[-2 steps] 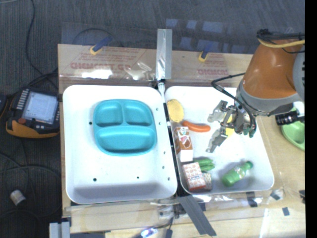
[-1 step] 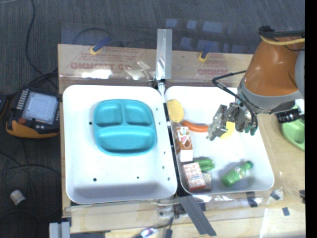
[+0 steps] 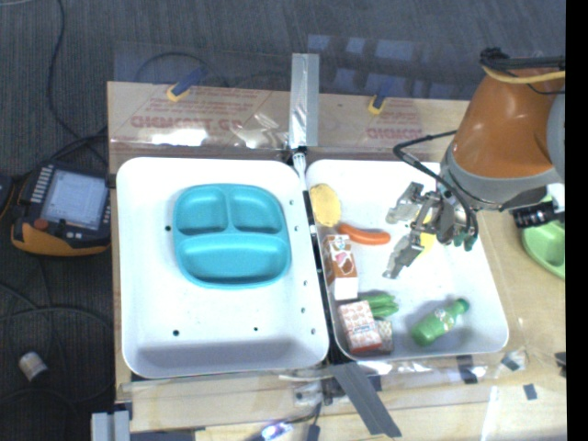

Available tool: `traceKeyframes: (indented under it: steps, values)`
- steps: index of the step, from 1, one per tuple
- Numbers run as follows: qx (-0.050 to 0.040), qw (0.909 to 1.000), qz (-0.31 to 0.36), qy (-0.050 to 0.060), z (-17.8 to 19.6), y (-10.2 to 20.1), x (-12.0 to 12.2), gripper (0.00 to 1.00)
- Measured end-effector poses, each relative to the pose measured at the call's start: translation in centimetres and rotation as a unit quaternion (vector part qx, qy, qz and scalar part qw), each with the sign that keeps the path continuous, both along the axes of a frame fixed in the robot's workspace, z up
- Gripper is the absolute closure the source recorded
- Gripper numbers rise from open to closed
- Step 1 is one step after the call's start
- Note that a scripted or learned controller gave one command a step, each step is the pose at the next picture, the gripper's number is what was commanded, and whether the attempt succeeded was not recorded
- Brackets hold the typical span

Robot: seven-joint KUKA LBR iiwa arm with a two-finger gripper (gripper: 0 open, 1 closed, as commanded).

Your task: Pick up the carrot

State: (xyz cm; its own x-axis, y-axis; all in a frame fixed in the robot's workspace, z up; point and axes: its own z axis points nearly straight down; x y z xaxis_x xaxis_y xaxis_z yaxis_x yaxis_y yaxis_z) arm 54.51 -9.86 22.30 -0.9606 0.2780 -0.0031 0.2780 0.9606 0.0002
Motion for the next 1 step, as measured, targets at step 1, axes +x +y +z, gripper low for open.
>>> traceKeyframes:
  steps: [1]
  values:
    - [-0.0003, 0.9951, 0.098, 0.002, -8.99, -2.04, 3.21, 0.0]
